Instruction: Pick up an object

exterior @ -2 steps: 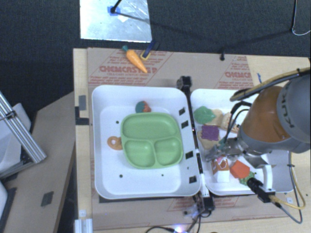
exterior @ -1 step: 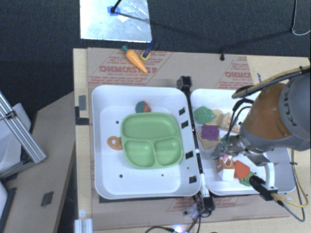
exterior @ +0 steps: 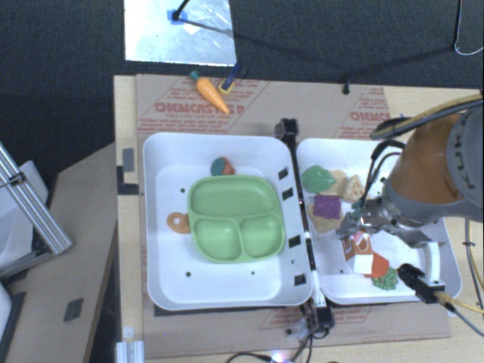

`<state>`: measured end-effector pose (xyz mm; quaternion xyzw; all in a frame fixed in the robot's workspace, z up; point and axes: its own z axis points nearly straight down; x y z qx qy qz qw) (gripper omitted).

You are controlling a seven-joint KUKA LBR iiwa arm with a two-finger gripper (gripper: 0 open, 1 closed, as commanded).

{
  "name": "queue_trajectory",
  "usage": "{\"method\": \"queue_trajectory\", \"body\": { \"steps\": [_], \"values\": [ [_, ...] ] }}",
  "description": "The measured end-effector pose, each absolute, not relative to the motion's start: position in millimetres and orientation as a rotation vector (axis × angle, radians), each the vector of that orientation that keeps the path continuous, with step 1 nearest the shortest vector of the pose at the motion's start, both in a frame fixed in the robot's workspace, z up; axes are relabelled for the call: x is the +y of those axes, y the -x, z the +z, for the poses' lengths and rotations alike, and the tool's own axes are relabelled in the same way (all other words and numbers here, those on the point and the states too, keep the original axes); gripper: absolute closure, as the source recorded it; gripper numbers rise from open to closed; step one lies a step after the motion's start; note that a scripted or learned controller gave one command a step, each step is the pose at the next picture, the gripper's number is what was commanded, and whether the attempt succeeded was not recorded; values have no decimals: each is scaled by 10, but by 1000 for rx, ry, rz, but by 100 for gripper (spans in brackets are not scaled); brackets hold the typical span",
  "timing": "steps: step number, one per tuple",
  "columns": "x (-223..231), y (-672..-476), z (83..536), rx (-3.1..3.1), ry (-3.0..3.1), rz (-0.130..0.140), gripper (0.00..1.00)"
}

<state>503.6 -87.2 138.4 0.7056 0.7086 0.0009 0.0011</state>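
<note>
Camera view: arm reaches in from right, wrist bent down over right bin, gripper low near its centre. Grip state unclear. Purple block just beside it, toward bin's left edge.

Two bins — perhaps nine objects

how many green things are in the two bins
3: the green divided plate in the left bin; a green leafy piece and a small green piece in the right bin. The arm may hide more.
</note>
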Motion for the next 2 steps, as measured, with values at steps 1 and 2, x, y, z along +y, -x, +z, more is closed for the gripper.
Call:
{"method": "queue_trajectory", "body": {
  "steps": [1,2],
  "values": [
    [-908,-4987,1836,2223,-2215,4,100],
    [-909,-5003,2267,2223,-2213,5,100]
  ]
}}
